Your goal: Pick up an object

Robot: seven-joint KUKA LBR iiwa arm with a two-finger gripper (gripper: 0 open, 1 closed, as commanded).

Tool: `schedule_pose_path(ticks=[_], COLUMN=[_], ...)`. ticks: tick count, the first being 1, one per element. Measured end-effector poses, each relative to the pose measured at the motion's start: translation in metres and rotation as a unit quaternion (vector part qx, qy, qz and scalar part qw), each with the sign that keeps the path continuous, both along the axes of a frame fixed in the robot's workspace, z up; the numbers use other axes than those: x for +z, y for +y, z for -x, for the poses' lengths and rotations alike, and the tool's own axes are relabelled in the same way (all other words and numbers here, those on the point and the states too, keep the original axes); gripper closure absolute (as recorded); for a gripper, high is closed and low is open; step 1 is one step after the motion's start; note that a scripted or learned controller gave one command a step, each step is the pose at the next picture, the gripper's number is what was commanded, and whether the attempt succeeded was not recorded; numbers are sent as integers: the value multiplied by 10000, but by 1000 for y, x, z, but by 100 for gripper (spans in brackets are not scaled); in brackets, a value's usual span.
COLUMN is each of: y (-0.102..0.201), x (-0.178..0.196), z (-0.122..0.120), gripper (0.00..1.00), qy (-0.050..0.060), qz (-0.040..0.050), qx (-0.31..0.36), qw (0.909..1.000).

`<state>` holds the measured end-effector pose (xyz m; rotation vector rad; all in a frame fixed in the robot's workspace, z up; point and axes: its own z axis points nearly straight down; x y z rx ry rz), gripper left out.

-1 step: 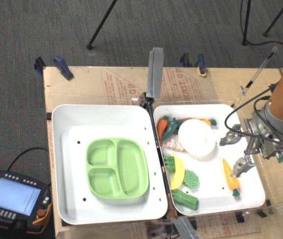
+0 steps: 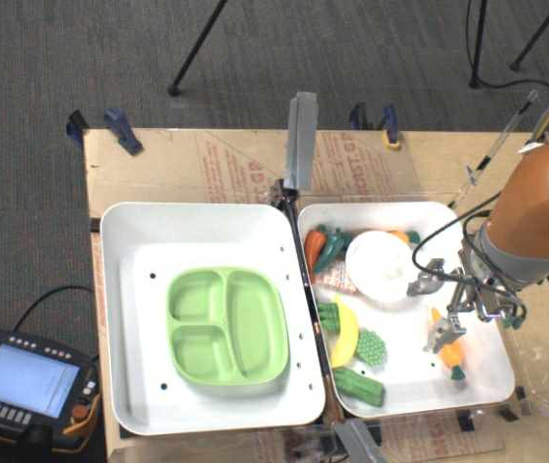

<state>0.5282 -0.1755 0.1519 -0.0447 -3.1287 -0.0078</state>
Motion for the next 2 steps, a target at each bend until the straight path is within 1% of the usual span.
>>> schedule_pose_path(ticks=[1,2], y=[-36,1], x=[-68,-65], z=[47,52], gripper=[0,0], qy=[-27,-54], qz=[6,11], qx=[-103,68], qw=[9999,10000])
